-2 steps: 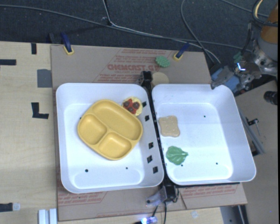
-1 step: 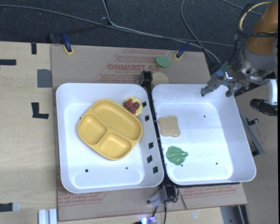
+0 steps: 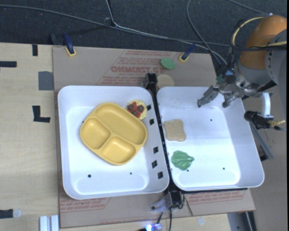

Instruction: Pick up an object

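Toast-shaped piece [image 3: 174,130] is my bet for the object here, since it lies flat in the right bin [image 3: 231,143], close to that bin's left wall, with a green leaf piece [image 3: 182,160] a little nearer the camera. Both look like small play-food items, so I'd guess light, fairly stiff and a bit slick, nothing that would break. The catch is how low they lie: there's hardly any height to pinch, so the fingers would probably need to straddle the toast's narrow width and come right down to the bin floor. The leaf looks even thinner and harder to get. The claw [image 3: 216,99] hangs over the far part of the right bin, fingers spread apart with nothing between them, well clear of either piece. The left bin [image 3: 70,143] has a yellow divided tray [image 3: 113,133] with a small round thing with red bits [image 3: 137,108] at its far corner; that tray looks too wide to grab except by its rim.
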`<action>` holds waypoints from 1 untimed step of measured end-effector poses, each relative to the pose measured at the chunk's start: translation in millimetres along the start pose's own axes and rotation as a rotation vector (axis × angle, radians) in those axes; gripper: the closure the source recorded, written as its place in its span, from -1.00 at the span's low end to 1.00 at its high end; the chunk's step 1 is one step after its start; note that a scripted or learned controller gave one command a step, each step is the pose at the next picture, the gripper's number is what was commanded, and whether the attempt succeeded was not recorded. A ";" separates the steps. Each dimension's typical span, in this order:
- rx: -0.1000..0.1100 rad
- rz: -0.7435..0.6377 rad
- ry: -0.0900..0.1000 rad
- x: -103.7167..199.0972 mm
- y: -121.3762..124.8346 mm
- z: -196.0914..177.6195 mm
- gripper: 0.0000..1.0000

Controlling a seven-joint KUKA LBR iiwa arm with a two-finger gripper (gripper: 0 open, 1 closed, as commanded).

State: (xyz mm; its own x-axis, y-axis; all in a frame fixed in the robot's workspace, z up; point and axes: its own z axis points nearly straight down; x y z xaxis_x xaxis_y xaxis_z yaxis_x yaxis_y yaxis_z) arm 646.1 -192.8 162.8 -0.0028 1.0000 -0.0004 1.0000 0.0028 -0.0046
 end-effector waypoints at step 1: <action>0.001 0.000 0.000 1.7 -2.2 64.6 -1.00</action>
State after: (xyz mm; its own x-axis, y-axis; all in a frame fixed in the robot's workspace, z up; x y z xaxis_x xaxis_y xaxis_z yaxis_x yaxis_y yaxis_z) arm 643.6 -191.2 98.2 -0.0025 1.0000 -0.0003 1.0000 0.0025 -0.0061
